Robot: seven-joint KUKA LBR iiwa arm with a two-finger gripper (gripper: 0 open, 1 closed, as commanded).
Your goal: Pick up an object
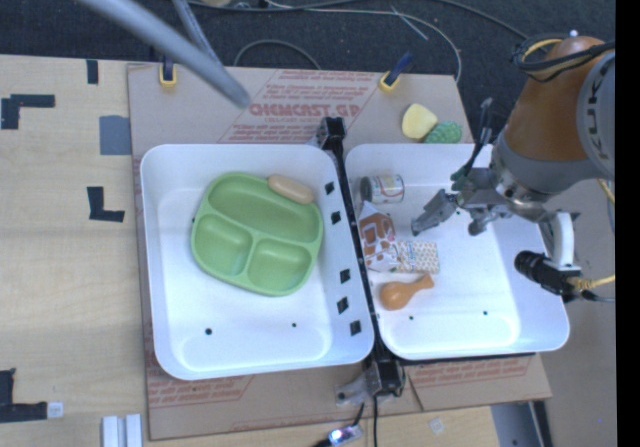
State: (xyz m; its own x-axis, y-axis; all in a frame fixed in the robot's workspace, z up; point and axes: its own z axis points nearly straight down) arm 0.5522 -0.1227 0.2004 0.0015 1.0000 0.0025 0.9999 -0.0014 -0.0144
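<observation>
Gripper (455,218) hovers right of the can (383,188).

You see the arm (560,105) cut off at the right edge, and the small can's (384,188) label is too blurry to read.

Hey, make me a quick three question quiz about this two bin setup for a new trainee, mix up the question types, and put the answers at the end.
1. True or false: the green divided plate lies in the right bin.
2. Which lies nearest the bins' shared divider? A) orange drumstick toy B) small can C) brown-and-white patterned packet
3. Fill in: the end effector hovers over the ____ bin.

Key: 1 false, it lies in the left bin. 2 C. 3 right.
</observation>
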